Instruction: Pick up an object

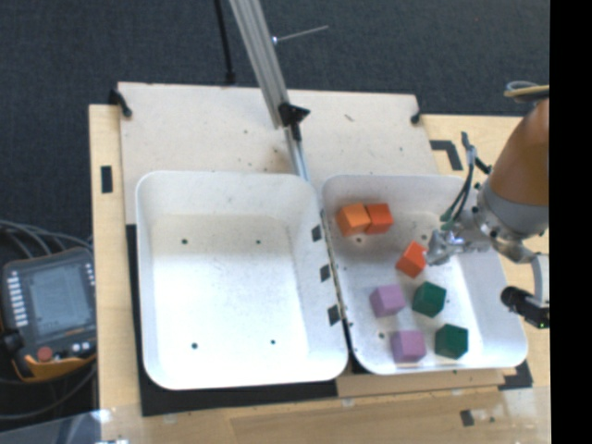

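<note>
The right bin [490,289] holds several small blocks. Two orange blocks [364,218] sit side by side near its far left corner. A red-orange block [412,259] lies tilted in the middle. Two purple blocks [388,300] [407,345] and two green blocks [428,299] [451,340] lie toward the near side. My gripper [438,246] hangs low inside this bin, just right of the red-orange block and close against it. No block shows between its tips.
The left bin [148,248] stands beside the right one, and their rims meet at the centre. A slanted aluminium pole [268,72] rises behind the bins. A teach pendant [51,303] lies off the bench at the left.
</note>
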`<state>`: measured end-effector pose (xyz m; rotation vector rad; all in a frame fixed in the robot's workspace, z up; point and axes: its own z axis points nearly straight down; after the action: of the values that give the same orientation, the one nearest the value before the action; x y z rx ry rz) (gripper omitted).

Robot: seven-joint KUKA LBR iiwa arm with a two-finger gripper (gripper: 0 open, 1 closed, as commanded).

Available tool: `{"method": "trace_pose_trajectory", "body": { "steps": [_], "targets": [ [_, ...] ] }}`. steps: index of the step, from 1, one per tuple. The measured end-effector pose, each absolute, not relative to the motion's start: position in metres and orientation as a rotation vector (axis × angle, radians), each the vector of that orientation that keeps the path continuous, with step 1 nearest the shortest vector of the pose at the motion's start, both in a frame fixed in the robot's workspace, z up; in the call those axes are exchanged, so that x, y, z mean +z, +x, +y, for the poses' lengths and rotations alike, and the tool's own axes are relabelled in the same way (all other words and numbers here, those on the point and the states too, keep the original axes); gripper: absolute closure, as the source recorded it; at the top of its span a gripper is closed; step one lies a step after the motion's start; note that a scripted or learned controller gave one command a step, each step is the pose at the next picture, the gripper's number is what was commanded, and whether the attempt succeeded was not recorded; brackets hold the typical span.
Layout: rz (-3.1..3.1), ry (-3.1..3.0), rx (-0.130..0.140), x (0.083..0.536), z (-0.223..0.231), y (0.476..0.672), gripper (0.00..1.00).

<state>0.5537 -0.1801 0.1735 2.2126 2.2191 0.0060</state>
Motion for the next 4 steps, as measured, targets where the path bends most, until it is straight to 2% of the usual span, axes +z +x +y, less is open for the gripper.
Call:
{"method": "trace_pose_trajectory", "body": {
  "steps": [2,4],
  "targets": [
    [2.221,2.211,0.005,0.292,-0.184,0.553,1.00],
    [2.230,2.213,0.002,0.290,-0.079,0.565,1.00]
  ]
}}
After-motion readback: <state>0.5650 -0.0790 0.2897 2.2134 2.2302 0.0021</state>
